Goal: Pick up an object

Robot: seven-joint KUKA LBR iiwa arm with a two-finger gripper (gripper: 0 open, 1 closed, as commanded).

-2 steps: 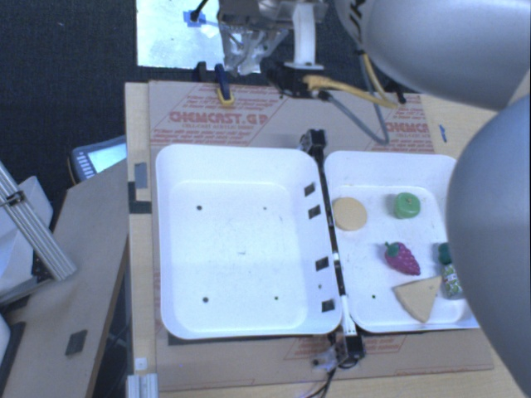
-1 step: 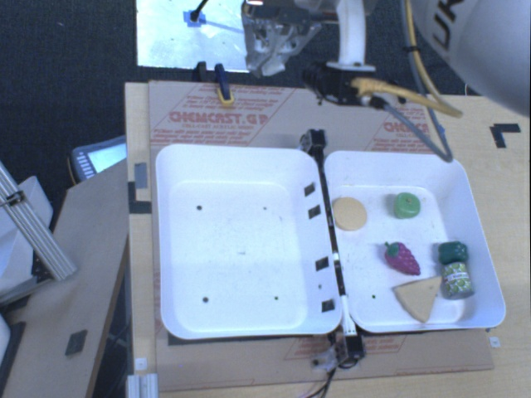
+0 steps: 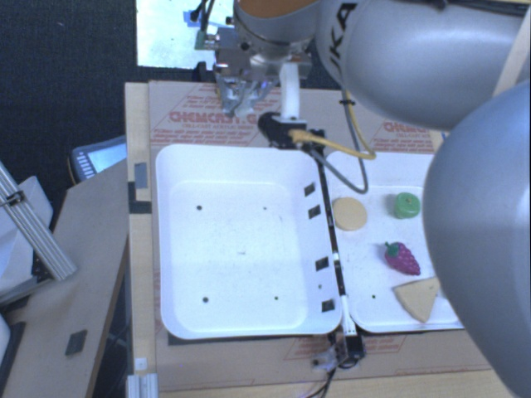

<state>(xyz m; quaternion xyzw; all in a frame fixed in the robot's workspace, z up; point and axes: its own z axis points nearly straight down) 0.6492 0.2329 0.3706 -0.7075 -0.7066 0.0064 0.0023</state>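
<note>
While my arm (image 3: 431, 48) sweeps in from three o'clock and fills the upper right of the camera view, my gripper (image 3: 241, 98) hangs at about twelve o'clock, above the printed cardboard (image 3: 199, 118) just beyond the far rim of the left bin (image 3: 166, 222); whether it is wide or narrow I cannot tell, and nothing shows in it. Over in the right bin (image 3: 365, 317) lie a tan round disc (image 3: 349, 215) near its nine o'clock wall, a green piece (image 3: 406, 206) toward one o'clock of the disc, a purple grape bunch (image 3: 402, 258) near the middle, and a tan wedge (image 3: 417, 297) at about five o'clock, all apart from one another and well away from my gripper.
</note>
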